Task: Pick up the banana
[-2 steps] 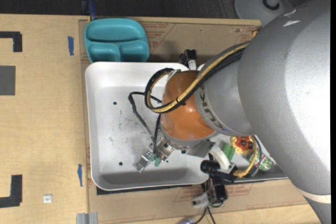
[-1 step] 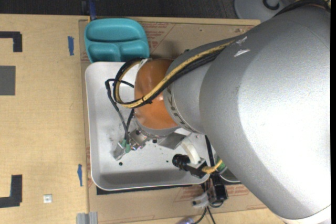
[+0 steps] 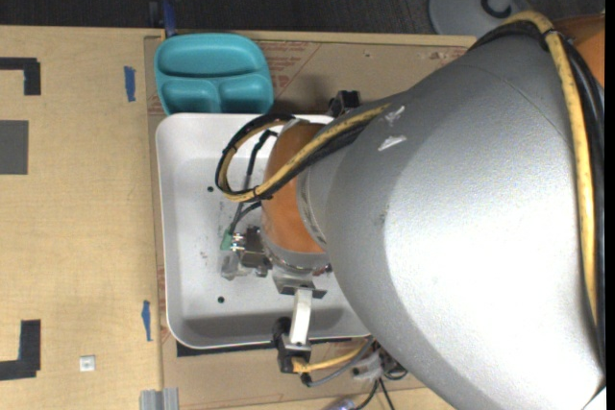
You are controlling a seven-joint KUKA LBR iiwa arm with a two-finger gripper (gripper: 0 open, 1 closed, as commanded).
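We are seeing the big grey arm (image 3: 461,226) filling the frame from three o'clock to five o'clock, its orange band (image 3: 288,197) sitting near the centre with yellow and black cables (image 3: 252,154) looping off it toward ten o'clock. Beneath it, the wrist is reaching down into the white bin (image 3: 187,226), and the gripper (image 3: 240,254) is sitting low over the bin floor; we cannot tell how it is set. We are not making out the banana anywhere. Farther off, at twelve o'clock from the bin, a teal divided tray (image 3: 213,72) is resting on the cardboard-covered bench (image 3: 77,206).
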